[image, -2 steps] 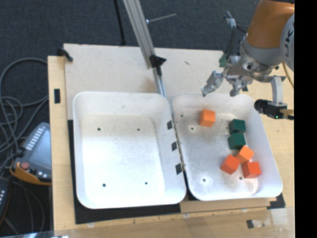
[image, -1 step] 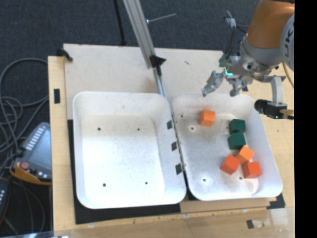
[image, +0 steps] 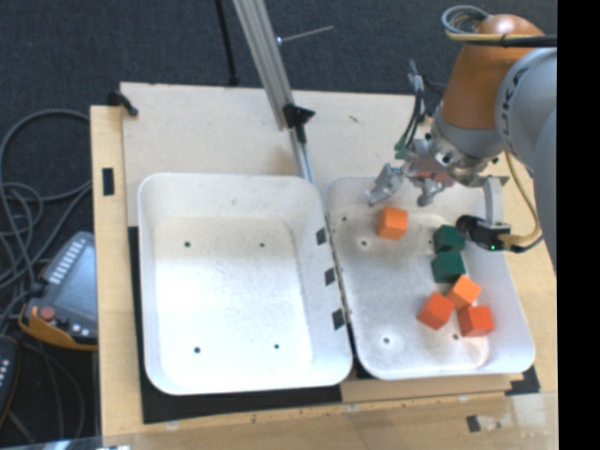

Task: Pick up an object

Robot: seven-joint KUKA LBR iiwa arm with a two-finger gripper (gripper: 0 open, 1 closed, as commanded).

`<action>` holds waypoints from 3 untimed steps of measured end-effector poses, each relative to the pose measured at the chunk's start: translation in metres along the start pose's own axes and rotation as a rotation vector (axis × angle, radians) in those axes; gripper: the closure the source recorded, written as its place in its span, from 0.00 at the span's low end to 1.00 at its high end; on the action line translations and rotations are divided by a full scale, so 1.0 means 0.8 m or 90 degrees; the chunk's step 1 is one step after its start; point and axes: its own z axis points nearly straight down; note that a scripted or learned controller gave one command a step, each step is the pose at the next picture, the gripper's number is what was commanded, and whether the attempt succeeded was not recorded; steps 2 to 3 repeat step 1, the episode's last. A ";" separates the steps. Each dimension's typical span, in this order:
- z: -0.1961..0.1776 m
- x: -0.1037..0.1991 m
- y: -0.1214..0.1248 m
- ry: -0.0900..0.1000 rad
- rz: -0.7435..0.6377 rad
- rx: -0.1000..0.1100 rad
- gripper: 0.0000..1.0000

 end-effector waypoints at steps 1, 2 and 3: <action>0.135 -0.033 0.031 0.000 0.000 -0.001 0.00; 0.135 -0.033 0.031 0.000 0.000 -0.001 0.00; 0.135 -0.033 0.031 0.000 0.000 -0.001 0.00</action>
